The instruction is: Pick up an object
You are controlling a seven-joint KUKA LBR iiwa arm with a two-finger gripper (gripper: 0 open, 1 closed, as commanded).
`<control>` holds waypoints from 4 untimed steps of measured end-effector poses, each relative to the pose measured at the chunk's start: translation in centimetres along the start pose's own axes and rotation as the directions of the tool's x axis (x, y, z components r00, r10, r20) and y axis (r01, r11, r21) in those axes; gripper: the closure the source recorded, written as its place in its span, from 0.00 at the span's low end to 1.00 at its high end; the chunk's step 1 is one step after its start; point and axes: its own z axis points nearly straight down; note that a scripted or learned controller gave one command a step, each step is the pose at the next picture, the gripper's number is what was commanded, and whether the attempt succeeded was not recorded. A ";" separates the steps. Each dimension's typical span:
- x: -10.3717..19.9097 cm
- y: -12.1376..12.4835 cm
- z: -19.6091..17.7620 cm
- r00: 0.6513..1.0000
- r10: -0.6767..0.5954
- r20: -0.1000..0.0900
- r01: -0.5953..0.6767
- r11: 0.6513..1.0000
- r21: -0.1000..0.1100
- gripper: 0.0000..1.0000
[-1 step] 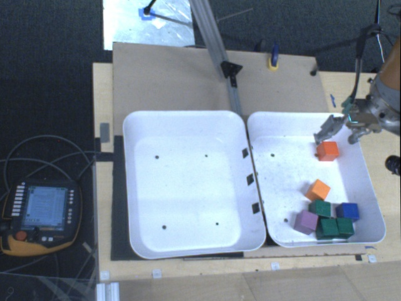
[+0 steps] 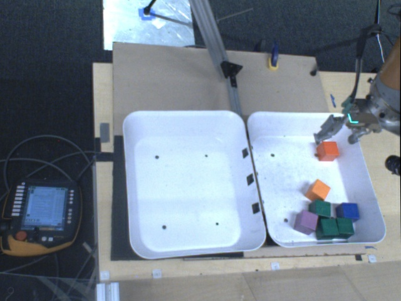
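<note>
End effector (image 2: 338,129) poised open and empty just above the red-orange block (image 2: 327,150) in the right bin (image 2: 276,168). Nothing lifted yet; descent, closing and raising remain.

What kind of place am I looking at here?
Probably a robotics lab test bench: two white bins, coloured blocks for picking, the arm's tool above them, and a handheld control pendant nearby.
</note>
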 end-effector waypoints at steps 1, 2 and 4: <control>0.0 -0.1 4.1 1.000 0.002 0.000 -0.002 1.000 0.004 0.00; -0.6 0.3 8.8 1.000 0.002 0.000 -0.002 1.000 0.005 0.00; -0.9 0.0 11.7 1.000 -0.001 0.001 0.001 1.000 -0.002 1.00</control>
